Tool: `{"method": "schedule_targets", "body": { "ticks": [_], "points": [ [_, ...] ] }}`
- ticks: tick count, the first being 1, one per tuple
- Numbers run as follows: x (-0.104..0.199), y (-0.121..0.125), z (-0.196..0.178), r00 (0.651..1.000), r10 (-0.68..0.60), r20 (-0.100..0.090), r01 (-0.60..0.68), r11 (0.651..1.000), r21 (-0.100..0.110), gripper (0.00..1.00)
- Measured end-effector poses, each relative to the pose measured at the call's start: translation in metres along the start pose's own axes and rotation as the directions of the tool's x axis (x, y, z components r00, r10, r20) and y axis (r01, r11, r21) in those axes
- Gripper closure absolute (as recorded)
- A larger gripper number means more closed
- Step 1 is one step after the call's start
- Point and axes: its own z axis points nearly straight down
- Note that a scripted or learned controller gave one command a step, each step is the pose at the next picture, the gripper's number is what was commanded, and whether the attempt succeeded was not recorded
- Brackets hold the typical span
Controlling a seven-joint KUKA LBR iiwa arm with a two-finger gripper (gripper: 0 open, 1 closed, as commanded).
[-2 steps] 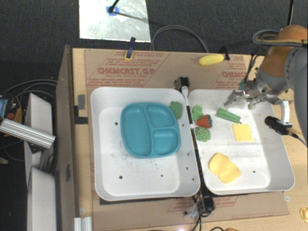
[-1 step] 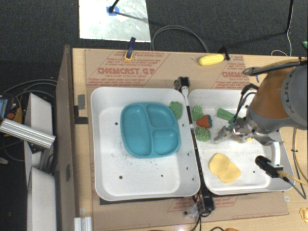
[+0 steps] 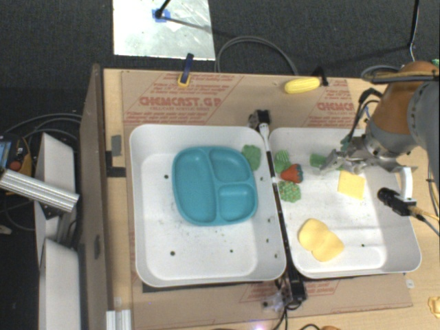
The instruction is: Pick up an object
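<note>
Down front in the right bin (image 3: 405, 253) sits a pale yellow lump (image 3: 320, 240), nowhere near the action. So the gripper (image 3: 342, 158) hangs low at that bin's far side, between a small green piece (image 3: 317, 160) and a yellow cheese-looking square (image 3: 351, 184). Can't tell how its pincer is set or if it's got anything. Looks like the reaching step to me; next it needs to settle squarely over one piece.

Surface (image 3: 206, 98): brown board with red lettering, carrying two white bins. Left bin (image 3: 155, 253), well left of the fingers. Right bin (image 3: 392, 256) beneath the fingers. Clamps: blue-and-yellow (image 3: 185, 71), far up-left; yellow (image 3: 302, 84), above-left. Reflective sheet (image 3: 161, 19) on dark floor, beyond.
</note>
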Motion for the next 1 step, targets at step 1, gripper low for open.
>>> {"method": "schedule_targets", "body": {
  "ticks": [1],
  "points": [
    [0.0742,0.0233,0.0010,1.000,-0.007,-0.007,0.007,1.000,0.006,0.00]
  ]
}}
